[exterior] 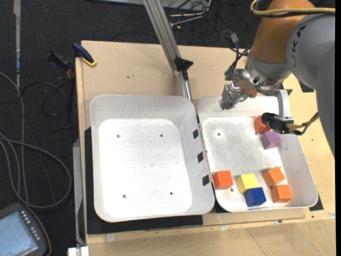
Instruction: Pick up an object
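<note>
The gripper (230,101) hangs over the far edge of the right bin (305,159), near its far left corner. It is small and dark from this angle, and I cannot tell how it is set; no block shows in it. The grey arm (314,41) with its orange band (277,23) reaches in from the right.

Seven blocks lie in the right bin, counted by colour: four orange, one purple, one yellow, one blue.

- One orange block (261,124) sits at the far right, partly hidden behind a black fitting, with the purple block (270,140) just beside it toward the front.
- A second orange block (222,180) lies near the front left.
- The yellow block (247,183) sits right of it, touching the blue block (255,196) in front.
- Two more orange blocks lie at the front right: one (274,176) farther back, one (281,193) near the front rim, just beside each other.

The left bin (101,111) sits beside the right one, their edges overlapping at the middle. Both rest on the table (133,63). A blue and yellow clamp (84,54) grips the table's far left corner.
</note>
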Controlling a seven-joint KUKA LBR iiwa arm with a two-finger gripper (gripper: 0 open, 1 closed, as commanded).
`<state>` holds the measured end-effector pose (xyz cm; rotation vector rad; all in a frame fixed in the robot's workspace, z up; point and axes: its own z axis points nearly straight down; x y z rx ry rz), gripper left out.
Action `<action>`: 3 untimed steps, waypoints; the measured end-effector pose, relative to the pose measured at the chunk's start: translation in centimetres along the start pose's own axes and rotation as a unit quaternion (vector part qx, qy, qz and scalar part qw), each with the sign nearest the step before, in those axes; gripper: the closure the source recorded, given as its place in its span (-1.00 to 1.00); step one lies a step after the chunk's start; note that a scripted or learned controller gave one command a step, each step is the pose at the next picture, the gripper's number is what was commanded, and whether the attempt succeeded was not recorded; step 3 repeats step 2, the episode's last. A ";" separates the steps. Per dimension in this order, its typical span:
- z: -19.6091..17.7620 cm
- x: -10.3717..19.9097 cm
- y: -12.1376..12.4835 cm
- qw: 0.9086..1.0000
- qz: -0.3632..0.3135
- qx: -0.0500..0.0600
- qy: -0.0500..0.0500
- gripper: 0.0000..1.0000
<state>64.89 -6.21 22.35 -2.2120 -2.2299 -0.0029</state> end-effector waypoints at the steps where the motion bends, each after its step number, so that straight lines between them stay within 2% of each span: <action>1: 0.8 5.4 0.1 1.000 0.000 0.001 0.000 1.00; 2: 0.2 11.7 1.2 1.000 0.000 -0.001 0.000 1.00; 3: 0.2 11.7 1.2 1.000 0.000 -0.001 0.000 1.00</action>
